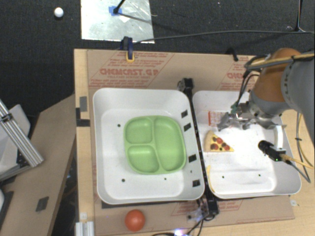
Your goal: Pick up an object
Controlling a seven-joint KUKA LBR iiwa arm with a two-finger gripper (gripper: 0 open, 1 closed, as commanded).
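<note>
Close beside gripper, a pizza slice; green plate well apart.

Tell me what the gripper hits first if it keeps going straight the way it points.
Probably the bare floor of the shallow white right-hand bin: the gripper points down just beyond the triangular toy pizza slice. Depth is unclear, so it might clip that slice instead.

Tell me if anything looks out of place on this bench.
A red-orange ball lies outside both bins, on the bench by the left bin's near edge. The pizza slice and green plate lie inside bins.
</note>
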